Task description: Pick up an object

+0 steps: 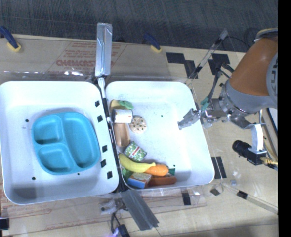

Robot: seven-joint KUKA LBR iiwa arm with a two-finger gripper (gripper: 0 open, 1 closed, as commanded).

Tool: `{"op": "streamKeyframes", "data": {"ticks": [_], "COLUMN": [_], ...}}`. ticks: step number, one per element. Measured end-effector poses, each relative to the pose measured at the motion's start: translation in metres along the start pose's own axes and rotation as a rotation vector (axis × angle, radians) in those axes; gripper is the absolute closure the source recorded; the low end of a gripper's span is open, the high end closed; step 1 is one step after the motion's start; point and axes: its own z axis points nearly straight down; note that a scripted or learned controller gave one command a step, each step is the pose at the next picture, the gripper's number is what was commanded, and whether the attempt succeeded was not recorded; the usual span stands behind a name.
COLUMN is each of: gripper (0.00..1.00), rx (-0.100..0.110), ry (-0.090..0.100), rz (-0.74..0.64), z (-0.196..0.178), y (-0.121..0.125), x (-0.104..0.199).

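The grey two-finger gripper (188,118) hangs at the right rim of the right shallow white bin (185,157), fingers pointing left toward the bin's middle. Whether the fingers are open or closed cannot be told at this angle; nothing shows between them. The grey arm with orange band (254,68) reaches in from the right, clear of the bin contents.

Candidate objects are all piled along the right bin's left wall and near corner, well apart from the gripper: a yellow plastic banana (135,165), an orange toy carrot (158,170) touching it, a small green printed packet (135,151) just above, a speckled round cookie (139,125), a white block (122,116) and a tan wooden stick (119,135) beside the wall. The left white bin (12,132) holds a blue divided plastic tray (65,142).

Step judged: approach, no pick begun. Next move likely calls for travelling left across bare bin floor, then descending on one item. The cookie sits most isolated; the banana cluster risks a crowded, slipping grasp.
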Motion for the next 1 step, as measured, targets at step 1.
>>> {"op": "streamKeyframes", "data": {"ticks": [1], "gripper": [0.00], "rx": [0.011], "ry": [0.003], "rz": [-0.014], "z": [0.1182], "y": [0.0776], "x": [-0.0008]}}
